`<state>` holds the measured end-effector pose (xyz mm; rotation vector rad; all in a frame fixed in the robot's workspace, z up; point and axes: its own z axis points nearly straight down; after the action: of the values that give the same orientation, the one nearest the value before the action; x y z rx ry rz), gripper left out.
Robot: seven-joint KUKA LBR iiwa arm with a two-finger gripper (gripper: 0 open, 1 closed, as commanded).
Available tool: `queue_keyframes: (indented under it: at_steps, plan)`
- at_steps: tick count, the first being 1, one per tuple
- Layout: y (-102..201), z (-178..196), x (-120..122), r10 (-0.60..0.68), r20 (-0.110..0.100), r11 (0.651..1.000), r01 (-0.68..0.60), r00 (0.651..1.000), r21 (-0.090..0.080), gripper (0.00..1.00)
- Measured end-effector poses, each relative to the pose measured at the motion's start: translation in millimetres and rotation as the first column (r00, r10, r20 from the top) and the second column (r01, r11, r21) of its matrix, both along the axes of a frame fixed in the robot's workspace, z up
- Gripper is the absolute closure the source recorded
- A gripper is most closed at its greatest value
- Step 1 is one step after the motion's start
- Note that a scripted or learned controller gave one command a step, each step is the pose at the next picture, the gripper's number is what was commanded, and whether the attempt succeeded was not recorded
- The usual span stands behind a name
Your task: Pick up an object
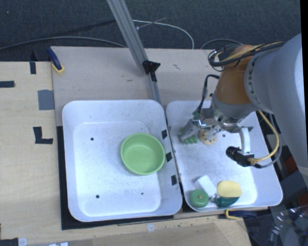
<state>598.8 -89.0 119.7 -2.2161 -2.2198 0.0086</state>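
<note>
Chunky grey arm (277, 72) with an orange band (233, 85) above the wrist, black and yellow cables (270, 134) looping round it, silvery metal gripper (195, 130) at the end.

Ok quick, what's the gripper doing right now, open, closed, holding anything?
Gripper: low over the right bin, beside a small green object. Cannot be told whether it is open, closed or holding anything.

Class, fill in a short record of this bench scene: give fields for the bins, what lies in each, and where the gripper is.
left bin: green bowl
right bin: small items at near edge, green ball, white block, yellow piece
gripper: low over the right bin's far left part, by small green and tan items
held object: cannot tell
</note>
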Motion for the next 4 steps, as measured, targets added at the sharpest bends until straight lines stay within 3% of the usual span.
queue_keyframes:
  at_steps: [1, 4]
  plan:
    - [0.8, 12.7, 1.1, 0.001, 0.004, 1.000, -0.001, 1.000, 0.001, 1.00]
    - [5.2, 166.6, 14.0, 0.000, 0.012, 1.000, 0.000, 1.000, -0.001, 1.00]
